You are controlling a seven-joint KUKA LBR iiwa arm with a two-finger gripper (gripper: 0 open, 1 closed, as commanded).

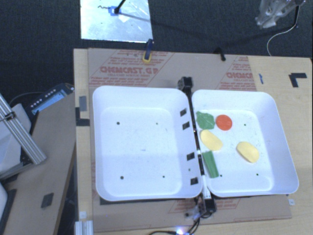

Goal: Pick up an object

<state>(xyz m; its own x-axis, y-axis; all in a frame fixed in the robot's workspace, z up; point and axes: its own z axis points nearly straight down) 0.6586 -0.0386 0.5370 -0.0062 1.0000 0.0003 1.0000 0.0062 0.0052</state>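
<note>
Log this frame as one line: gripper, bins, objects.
gripper: top right, off the bins | right bin: green leaf, orange disc, two yellow pieces, green stick | grasp: not yet

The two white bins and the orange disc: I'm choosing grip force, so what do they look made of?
The bins look like thin moulded plastic, smooth with a slight sheen: rounded corners and raised rims. The orange disc looks like matte plastic or rubber play food, flat in colour with no glare; which one, I cannot tell.
</note>
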